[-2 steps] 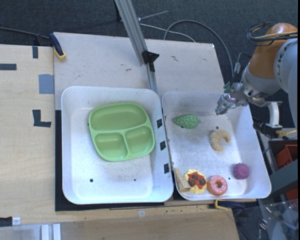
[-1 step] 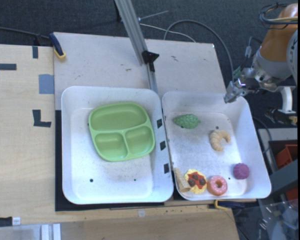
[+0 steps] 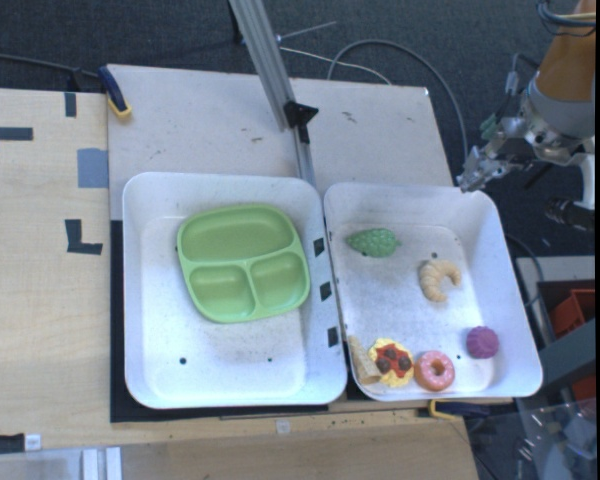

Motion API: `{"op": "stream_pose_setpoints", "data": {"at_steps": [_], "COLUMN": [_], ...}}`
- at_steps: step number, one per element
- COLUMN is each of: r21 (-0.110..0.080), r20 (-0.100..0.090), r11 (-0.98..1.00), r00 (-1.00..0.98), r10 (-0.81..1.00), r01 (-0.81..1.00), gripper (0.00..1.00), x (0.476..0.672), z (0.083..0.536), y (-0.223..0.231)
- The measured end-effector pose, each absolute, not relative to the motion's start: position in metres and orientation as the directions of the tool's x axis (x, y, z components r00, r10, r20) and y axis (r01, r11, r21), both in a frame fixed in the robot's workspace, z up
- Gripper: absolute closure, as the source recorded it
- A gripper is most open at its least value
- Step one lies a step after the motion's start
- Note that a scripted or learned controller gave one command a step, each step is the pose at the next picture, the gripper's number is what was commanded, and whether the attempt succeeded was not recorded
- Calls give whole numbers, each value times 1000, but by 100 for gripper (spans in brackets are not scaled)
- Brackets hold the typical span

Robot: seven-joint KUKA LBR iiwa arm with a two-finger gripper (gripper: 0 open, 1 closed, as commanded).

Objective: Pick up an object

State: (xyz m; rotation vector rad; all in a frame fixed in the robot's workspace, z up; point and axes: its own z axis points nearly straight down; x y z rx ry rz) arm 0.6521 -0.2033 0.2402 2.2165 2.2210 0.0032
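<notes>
The right bin (image 3: 500,230) holds several toy foods: a green leafy piece (image 3: 374,242) at the back, a tan croissant (image 3: 438,279) in the middle, a purple ball (image 3: 482,342) at the front right, a pink donut (image 3: 436,370) and a yellow-red pizza slice (image 3: 389,360) along the front wall. My gripper (image 3: 477,171) hangs at the bin's back right corner, outside and above the rim, well away from all the foods. Nothing shows between its fingers.
The left bin (image 3: 140,268) carries a green three-compartment plate (image 3: 244,262). A grey metal pole (image 3: 265,48) slants down to the gap between the bins. A cable (image 3: 400,53) loops behind the right bin. A yellow-blue clamp (image 3: 114,92) sits at the back left.
</notes>
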Motion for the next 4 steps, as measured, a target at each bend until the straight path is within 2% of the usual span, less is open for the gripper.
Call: {"op": "stream_pose_setpoints", "data": {"at_steps": [2, 4], "r21": [-3, -2], "r20": [1, 2], "r11": [6, 8], "r00": [-6, -8], "r10": [1000, 1000], "r01": [1000, 1000], "gripper": [100, 100], "x": [626, 613], "z": [224, 236], "y": [-89, 22]}}
